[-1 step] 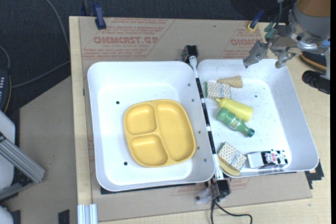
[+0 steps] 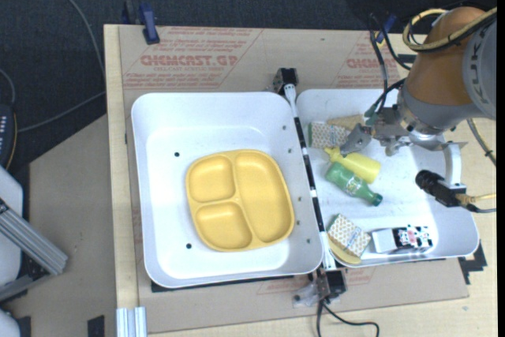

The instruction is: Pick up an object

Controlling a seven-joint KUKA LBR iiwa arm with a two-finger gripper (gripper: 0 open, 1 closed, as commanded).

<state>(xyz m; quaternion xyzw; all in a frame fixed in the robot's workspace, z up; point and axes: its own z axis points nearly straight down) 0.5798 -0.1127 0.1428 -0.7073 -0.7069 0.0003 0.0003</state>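
Observation:
The right bin (image 2: 458, 229) holds a yellow bottle (image 2: 360, 164) lying on its side, with a green bottle (image 2: 353, 185) just in front of it. A patterned packet (image 2: 348, 234) and a small white box with black spots (image 2: 404, 238) lie near the bin's front wall. A tan wrapper (image 2: 331, 132) rests at its back left. My gripper (image 2: 372, 141) hangs over the back of this bin, just behind the yellow bottle. It is open, with nothing between its fingers (image 2: 353, 140).
The left bin (image 2: 158, 130) holds a yellow divided plate (image 2: 239, 200). A black part on a white bracket (image 2: 435, 185) sticks out below the wrist over the right bin. The arm's orange band (image 2: 442, 59) looms over the bin's back right.

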